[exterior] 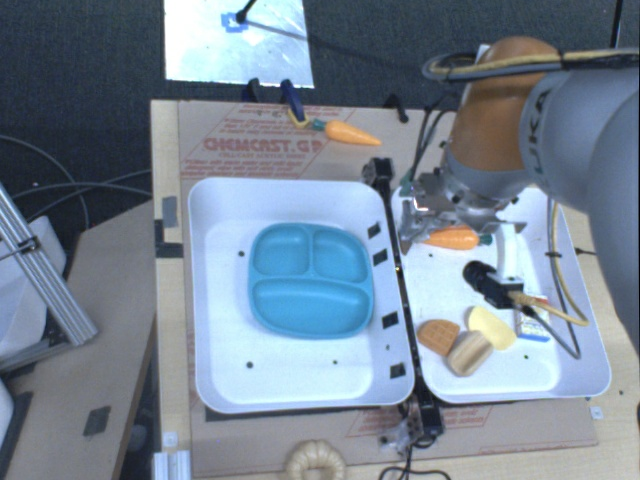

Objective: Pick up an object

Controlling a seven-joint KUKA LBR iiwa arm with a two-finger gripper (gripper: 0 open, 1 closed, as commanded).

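My gripper (428,226) hangs over the upper left part of the right bin (580,368), close to the divider between the bins. An orange toy carrot (452,238) lies directly under it, pointing left, with its green end to the right. The wrist hides the part of the carrot nearest the gripper, so I cannot tell whether they touch. Toward the front of the same bin lie a brown round biscuit (437,335), a tan block (470,353) and a pale yellow piece (492,326), all close together.
The left bin (215,268) holds a blue divided plate (310,278). A second orange carrot (347,132) lies on the cardboard behind the bins. A small blue and white item (534,330) sits at the right bin's right side. A beige ring (318,460) lies by the bench front.
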